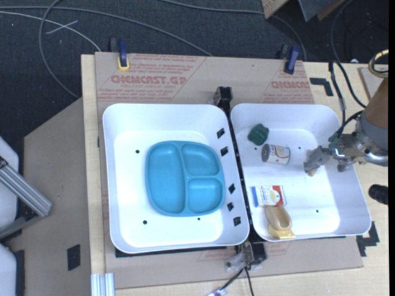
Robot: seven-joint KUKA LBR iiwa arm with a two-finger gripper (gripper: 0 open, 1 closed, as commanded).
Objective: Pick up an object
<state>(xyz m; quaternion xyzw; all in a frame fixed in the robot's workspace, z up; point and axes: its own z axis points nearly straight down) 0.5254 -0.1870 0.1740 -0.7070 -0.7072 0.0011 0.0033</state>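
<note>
Grey two-finger gripper [316, 160] hovers in the right white bin [352, 217], just right of the small silver can [276, 153] — finger spread unclear; closing there risks grasping nothing.

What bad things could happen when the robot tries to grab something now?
The small can lies on its side, so it might roll away if the gripper bumps it. The yellow object touches the small carton near the right bin's edge, so the gripper might push both or hit the wall.
</note>
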